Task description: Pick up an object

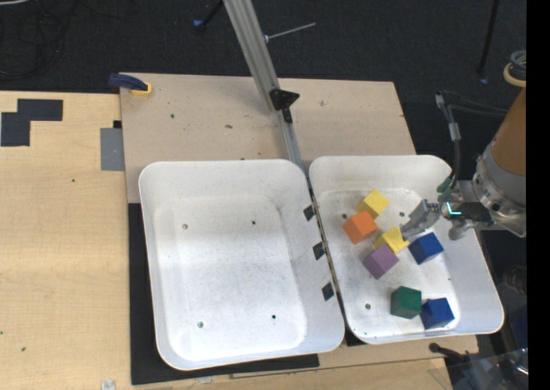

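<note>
The right bin [468, 318] holds several blocks: a yellow one [375, 204], an orange one [360, 226], a smaller yellow one [394, 239], a purple one [380, 260], a blue one [426, 247], a green one [406, 302] and a second blue one [437, 312]. My gripper [423, 218] reaches in from the right, low over the bin. Its fingers sit just above the small yellow block and beside the upper blue block. I see no block between them.
The left bin [172, 186] lies beside the right one, with black clips [318, 249] along the shared rim. A slanted aluminium bar [254, 45] rises behind the bins. A blue and yellow clamp [131, 83] sits at the bench's back left.
</note>
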You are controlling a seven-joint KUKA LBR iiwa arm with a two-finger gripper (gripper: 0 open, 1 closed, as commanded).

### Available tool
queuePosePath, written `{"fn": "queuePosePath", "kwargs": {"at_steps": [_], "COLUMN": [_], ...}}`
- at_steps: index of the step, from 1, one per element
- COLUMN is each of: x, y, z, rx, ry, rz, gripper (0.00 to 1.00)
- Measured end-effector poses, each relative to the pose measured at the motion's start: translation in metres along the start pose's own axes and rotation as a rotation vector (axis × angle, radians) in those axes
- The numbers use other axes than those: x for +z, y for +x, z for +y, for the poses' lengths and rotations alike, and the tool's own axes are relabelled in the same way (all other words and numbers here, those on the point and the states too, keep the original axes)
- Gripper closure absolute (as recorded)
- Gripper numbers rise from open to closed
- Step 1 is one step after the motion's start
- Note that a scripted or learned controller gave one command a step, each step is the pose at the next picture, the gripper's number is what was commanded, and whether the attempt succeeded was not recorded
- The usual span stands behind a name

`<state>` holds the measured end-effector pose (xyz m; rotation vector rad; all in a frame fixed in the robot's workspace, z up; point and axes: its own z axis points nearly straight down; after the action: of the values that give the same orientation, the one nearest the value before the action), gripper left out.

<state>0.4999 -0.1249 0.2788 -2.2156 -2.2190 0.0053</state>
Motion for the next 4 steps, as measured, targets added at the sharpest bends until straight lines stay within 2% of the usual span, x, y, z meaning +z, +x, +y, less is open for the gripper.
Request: {"fn": "queuePosePath", "kwargs": {"at_steps": [1, 2, 4], "x": [-0.002, 0.055, 0.144], "y": [-0.001, 0.006, 0.007], "z": [0.0, -0.007, -0.006], "rx": [0.005, 0.002, 0.004], "ry": [-0.004, 0.002, 0.002], "rz": [-0.001, 0.001, 0.001], "gripper": [0.0, 0.0, 0.0]}}
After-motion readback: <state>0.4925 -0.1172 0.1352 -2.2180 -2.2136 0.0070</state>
